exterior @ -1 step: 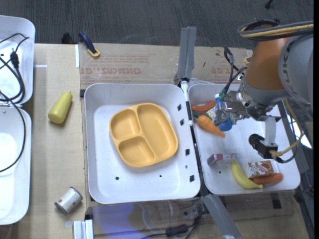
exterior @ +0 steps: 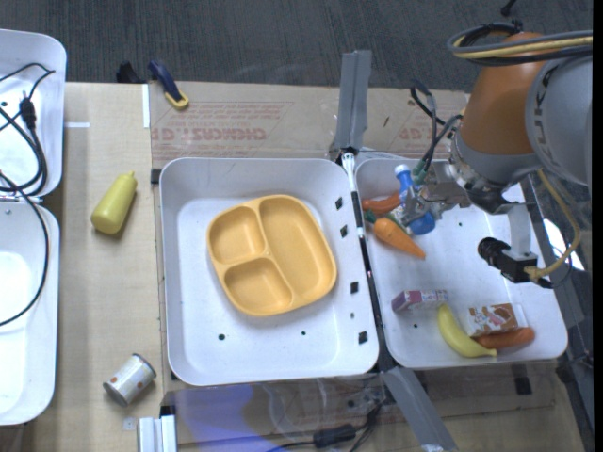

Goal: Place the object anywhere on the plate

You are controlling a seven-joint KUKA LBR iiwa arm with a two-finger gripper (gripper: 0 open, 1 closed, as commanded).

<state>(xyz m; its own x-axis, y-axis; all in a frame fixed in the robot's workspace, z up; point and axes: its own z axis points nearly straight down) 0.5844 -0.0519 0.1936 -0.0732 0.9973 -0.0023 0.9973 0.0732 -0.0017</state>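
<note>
Standing by the desk [exterior: 113, 281], listing what lies around the yellow plate [exterior: 271, 253], taken as the landmark:

- Yellow plate: smooth moulded plastic, rounded corners, three shallow compartments, all bare. It sits near the middle of the left bin [exterior: 179, 281], likely so it makes a broad target
- Left bin: matte white, shallow, low rim, small dark marks on its floor
- Right bin [exterior: 546, 337]: same make, to the plate's right, serving as the store of pickable things
- Carrot [exterior: 399, 237]: orange, tapered, toy-like, just right of the plate beyond the shared bin wall; a second orange piece [exterior: 382, 202] lies just beside it, further from the viewer
- Blue and white object [exterior: 412, 201]: small, glossy plastic by the look, its shape hard to read; it sits at the gripper [exterior: 421, 199] and looks the likely object for the plate. I cannot tell whether the gripper has it or how its grasp stands
- Arm [exterior: 513, 111]: grey with an orange band, leaning over the right bin's far end, well right of the plate
- Small pink and white carton [exterior: 418, 300], banana [exterior: 459, 334], printed packet [exterior: 492, 318], sausage-like piece [exterior: 509, 338]: scattered right of the plate, nearer the viewer
- Yellow squeeze bottle [exterior: 114, 204] and a small can [exterior: 128, 379] on its side: left of the plate, outside the bins
</note>
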